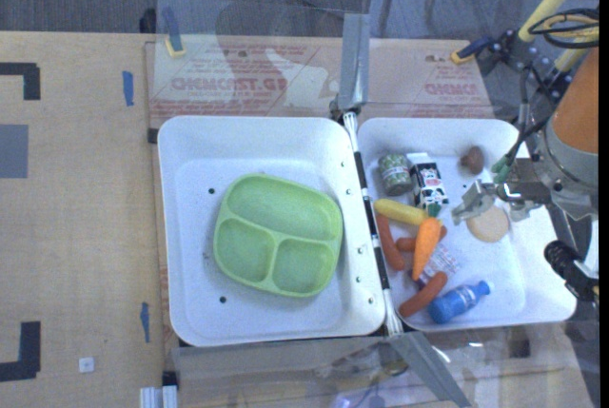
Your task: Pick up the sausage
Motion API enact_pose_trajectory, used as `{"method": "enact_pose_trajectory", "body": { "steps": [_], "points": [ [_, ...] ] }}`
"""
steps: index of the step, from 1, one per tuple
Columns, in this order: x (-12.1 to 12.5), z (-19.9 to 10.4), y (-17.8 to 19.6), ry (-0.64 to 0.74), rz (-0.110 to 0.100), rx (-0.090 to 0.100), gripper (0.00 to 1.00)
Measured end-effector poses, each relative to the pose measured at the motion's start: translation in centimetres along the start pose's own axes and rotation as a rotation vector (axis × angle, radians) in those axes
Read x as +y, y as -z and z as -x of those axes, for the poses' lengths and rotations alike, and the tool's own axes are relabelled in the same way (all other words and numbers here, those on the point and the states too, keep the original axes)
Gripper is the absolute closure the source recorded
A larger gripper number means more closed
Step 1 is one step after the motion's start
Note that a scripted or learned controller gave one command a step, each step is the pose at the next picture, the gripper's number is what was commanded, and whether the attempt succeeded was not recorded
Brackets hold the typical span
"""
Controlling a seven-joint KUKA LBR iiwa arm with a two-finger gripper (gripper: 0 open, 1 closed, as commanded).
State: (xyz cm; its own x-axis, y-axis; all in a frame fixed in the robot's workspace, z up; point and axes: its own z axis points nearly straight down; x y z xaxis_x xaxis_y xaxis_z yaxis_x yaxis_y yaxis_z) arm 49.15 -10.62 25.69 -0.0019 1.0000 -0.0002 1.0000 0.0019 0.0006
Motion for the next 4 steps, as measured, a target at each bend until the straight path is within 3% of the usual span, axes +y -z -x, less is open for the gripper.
{"method": "enact_pose_trajectory", "body": {
  "steps": [1,2,3,4],
  "points": [
    [-1.3,-1.3,-15.0,-0.170,-0.003,0.001,0.00],
    [-1.2,2.2,-17.1,-0.146,0.000,0.004,0.00],
    [-1.2,2.5,-16.1,-0.153,0.003,0.001,1.00],
    [-1.2,2.5,-16.1,-0.153,0.004,0.001,0.00]
  ]
}}
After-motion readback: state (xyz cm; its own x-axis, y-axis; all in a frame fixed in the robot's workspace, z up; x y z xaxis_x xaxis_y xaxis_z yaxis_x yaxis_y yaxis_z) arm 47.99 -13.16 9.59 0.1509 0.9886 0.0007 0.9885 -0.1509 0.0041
